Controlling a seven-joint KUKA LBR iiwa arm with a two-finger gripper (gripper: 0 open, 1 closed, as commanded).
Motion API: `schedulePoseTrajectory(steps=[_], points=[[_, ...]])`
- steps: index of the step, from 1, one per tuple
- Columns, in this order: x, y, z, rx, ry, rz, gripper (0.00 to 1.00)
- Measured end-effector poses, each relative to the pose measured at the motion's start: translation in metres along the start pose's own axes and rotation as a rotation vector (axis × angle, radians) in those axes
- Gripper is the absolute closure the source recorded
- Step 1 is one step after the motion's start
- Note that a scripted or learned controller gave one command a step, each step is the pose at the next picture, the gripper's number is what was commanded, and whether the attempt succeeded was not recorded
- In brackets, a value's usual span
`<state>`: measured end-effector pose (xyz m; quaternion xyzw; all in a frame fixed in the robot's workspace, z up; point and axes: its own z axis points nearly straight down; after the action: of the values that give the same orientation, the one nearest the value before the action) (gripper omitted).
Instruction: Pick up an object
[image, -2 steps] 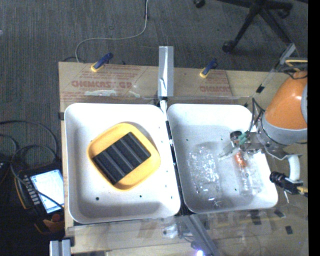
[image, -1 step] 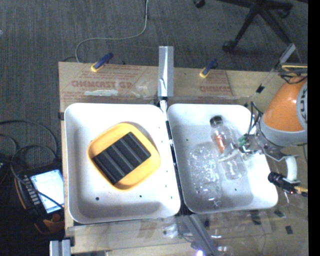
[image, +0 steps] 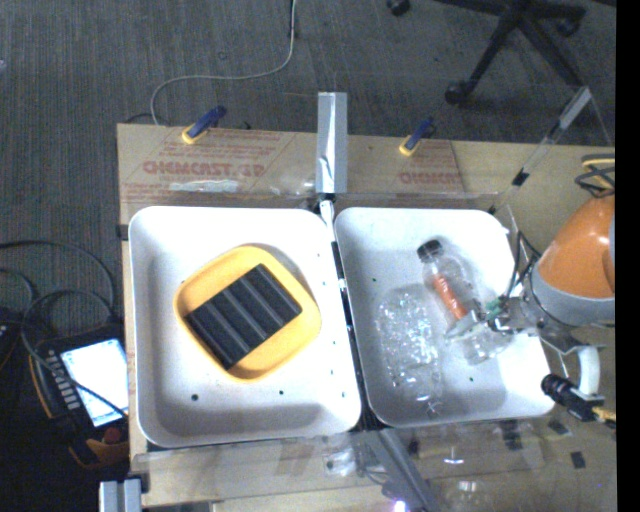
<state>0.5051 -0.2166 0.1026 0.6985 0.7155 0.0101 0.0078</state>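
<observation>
1. Landmark: the metal post (image: 331, 140) standing at the far edge of the bench, over the seam where the two white bins meet. Every place below is given from it.

2. Nearest the camera and to the right of the post, the right bin (image: 520, 395) holds a patch of crinkled clear plastic (image: 408, 335), flat on the floor just right of the seam.

3. Further right from the post, at the bin's right wall, sits the gripper (image: 497, 318), under the arm's orange band (image: 588, 250). Whether it is clenched or released I cannot tell; clear material and glare blur that spot.

4. A little closer to the post lies the clear plastic bottle (image: 447, 280), on its side, black cap pointing back toward the post, orange label around its middle, its base end just beside the gripper. I cannot tell whether they touch.

5. Handling, as a judgement: the bottle looks empty, so light, thin-walled and easily dented, smooth and slippery, and free to roll. The best hold is probably across the labelled middle, squeezing square to its long axis; the neck is stiffer but narrow.

6. Left of the post, the left bin (image: 150, 300) carries a yellow tray-like object with a black ribbed top (image: 248, 310), stiff, broad, and likely too wide to span.

7. Beyond the bins, level with the post, lies cardboard (image: 215, 165) held by two blue-and-yellow clamps (image: 203, 124).
</observation>
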Motion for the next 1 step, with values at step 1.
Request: schedulePoseTrajectory(steps=[1], points=[[0.0105,0.0256,0.0099,0.025,-0.004,-0.061,0.0]])
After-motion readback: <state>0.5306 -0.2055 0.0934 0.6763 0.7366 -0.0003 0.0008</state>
